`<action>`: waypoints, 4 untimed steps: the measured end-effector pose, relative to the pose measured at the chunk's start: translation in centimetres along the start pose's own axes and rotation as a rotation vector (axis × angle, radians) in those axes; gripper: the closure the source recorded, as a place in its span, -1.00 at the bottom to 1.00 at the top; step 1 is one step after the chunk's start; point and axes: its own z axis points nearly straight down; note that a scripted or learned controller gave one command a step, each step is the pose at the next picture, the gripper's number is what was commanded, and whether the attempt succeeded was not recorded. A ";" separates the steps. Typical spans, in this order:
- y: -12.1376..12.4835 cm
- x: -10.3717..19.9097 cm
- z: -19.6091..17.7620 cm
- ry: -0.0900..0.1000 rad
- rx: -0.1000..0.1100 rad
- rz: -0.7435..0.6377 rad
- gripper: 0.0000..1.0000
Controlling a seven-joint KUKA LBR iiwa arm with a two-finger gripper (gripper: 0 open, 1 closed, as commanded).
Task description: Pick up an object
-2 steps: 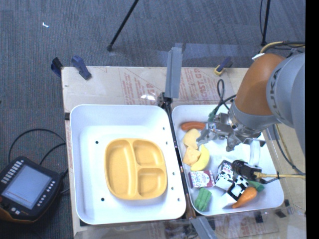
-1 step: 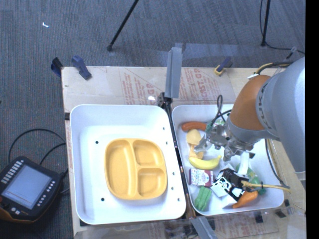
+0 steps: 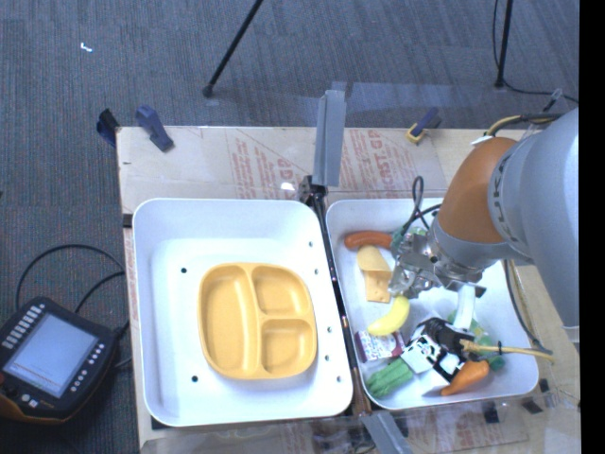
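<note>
1. Hovering low in the right bin [image 3: 373, 218], my gripper [image 3: 405, 287] is just beside the cheese wedge [image 3: 375, 272] and the banana [image 3: 389, 318], near the bin's left wall.
2. Whether it is clenched or released, I cannot tell.
3. A yellow divided plate [image 3: 257, 320] lies mid left bin [image 3: 170, 235].

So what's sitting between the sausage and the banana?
A pale yellow cheese wedge lies between the sausage and the banana, as the camera view shows.

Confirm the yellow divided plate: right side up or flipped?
Right side up. The yellow plate lies flat in the left bin, with its three compartments facing up.
</note>
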 end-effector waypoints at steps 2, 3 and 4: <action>4.2 1.1 -17.3 -0.008 0.004 0.150 1.00; 2.1 -7.0 -11.1 -0.007 0.008 0.232 1.00; -1.8 -10.3 -12.0 -0.007 0.007 0.366 1.00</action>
